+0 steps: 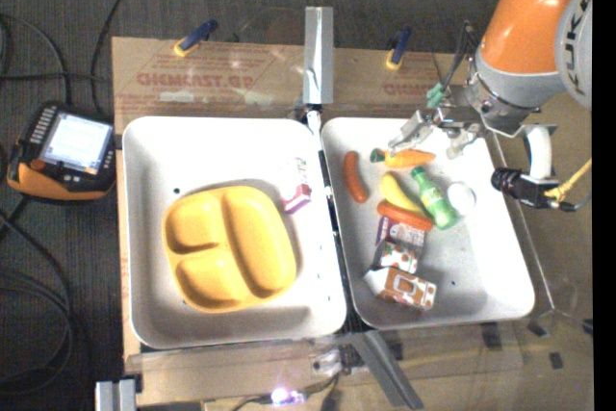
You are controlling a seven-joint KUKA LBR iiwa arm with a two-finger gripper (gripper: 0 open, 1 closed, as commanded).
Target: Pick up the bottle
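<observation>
Two white bins sit side by side on the bench. The left bin holds a yellow divided plate in its middle, with a small pink-and-white packet just off the plate's far right corner, near the bin's right wall. The right bin holds a heap of small things: a green bottle with a white cap lying on its side near the middle, tilted toward the far left, a banana just beside it on the left, a carrot near the far edge, a red sausage toward the left wall, an orange-red stick under the banana, and three small cartons toward the near edge. The gripper hangs over the bin's far edge, above the carrot, its fingers spread apart with nothing between them, apart from the bottle
</observation>
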